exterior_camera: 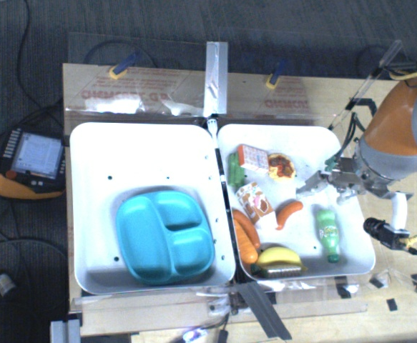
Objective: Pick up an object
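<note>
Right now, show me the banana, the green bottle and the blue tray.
banana (pixel 274 254), camera view, middle of its yellow curve
green bottle (pixel 327 231), camera view, its body
blue tray (pixel 145 252), camera view, floor of its big compartment

A tray (pixel 167 236) lies in the left bin (pixel 94 148); the right bin (pixel 301 138) holds a bottle (pixel 327 234), banana (pixel 277 255) and carrot (pixel 245 238).

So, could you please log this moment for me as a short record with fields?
left bin: blue divided tray
right bin: green bottle, banana, carrot, orange sausage, two snack packets
arm: over the right bin's right edge
tool: above the bin floor, nothing seen between its fingers
bottle: lying down, apart from the tool
</note>
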You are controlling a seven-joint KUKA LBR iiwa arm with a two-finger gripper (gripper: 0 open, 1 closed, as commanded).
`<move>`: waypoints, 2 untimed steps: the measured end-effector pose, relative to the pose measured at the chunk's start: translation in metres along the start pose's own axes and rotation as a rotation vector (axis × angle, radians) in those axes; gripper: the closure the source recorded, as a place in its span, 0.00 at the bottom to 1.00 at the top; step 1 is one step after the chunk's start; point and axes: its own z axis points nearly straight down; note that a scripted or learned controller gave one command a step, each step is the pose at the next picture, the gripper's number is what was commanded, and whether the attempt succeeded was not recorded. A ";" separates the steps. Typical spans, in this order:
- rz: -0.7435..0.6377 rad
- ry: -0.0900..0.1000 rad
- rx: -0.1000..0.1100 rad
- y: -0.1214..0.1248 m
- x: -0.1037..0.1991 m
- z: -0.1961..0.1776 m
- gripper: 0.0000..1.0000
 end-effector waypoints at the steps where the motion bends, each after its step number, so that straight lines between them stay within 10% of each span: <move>1: 0.063 0.006 -0.010 0.014 -0.009 0.081 0.00; 2: -0.044 -0.004 -0.025 -0.016 -0.014 0.080 0.00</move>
